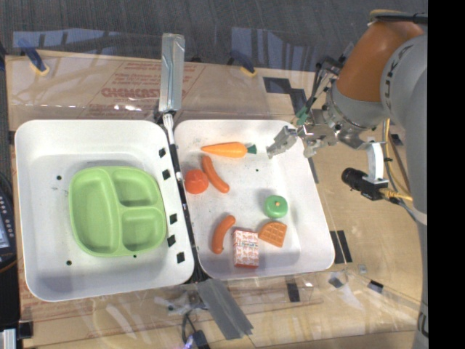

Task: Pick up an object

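The right bin holds several toy foods. An orange carrot lies at the back, with a red tomato and a sausage beside it. Toward the front are a second sausage, a green apple, a waffle piece and a red-and-white packet. My gripper hovers over the bin's back right corner, just right of the carrot's green tip. It is open, with nothing between its fingers.
The left bin contains a green divided plate. A ridge with black clips separates the two bins. The arm's orange band and grey links stand over the bench at the right.
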Action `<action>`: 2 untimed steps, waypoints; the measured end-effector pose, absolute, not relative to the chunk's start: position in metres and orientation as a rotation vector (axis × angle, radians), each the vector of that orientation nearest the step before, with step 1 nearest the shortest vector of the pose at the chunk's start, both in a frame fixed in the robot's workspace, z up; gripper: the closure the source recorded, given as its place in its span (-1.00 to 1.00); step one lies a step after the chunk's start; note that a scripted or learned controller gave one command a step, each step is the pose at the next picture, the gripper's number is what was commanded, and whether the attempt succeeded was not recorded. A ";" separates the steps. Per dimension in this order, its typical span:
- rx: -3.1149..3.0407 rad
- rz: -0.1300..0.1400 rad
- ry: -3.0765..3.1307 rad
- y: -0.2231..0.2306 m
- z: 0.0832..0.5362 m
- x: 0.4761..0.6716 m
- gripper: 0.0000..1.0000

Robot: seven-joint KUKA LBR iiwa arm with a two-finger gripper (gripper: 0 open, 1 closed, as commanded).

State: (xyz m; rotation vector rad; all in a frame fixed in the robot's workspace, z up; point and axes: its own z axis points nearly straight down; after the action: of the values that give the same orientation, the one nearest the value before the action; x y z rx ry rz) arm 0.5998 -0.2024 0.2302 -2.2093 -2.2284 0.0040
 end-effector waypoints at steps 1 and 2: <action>-2.202 0.007 -2.232 -0.153 0.131 0.582 -1.00; -2.302 0.003 -2.133 -0.089 0.095 0.643 -1.00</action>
State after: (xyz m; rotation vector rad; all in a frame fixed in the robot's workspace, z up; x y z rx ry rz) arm 0.6426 -0.0894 0.0949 -2.3017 -2.1328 0.0031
